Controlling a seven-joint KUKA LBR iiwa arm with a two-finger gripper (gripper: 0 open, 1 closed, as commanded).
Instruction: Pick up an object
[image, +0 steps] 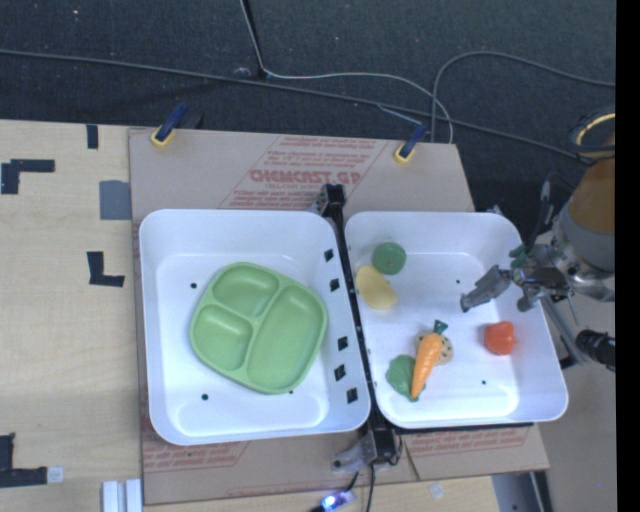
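Objects to choose from all lie in the right bin (520, 405), and the closest to the gripper (500, 285) is a small red-orange piece (500, 338), perhaps a toy tomato, sitting just below and a little to the arm's side of the fingertips. The gripper hangs over the right part of that bin, near its rim, with one dark finger (482, 288) reaching toward the bin's middle; the slant of the view hides the gap, so I cannot tell whether the fingers are spread or pressed together. Nothing is seen between them.

Further out from the fingers, toward the bin's near wall, a toy carrot (427, 362) lies tilted over a green leafy piece (401, 374), the two touching. Beyond the fingertips toward the divider sit a pale yellow piece (377, 288) and, just behind it, a round green one (389, 258), close together. Farthest off, in the left bin (160, 300), rests a green divided plate (260, 326).

The step in hand looks like the approach: the arm is positioned above the bin and no grasp is made yet. The next move likely calls for centring over one item, the red-orange piece being the nearest and standing alone, then descending straight and closing on it.
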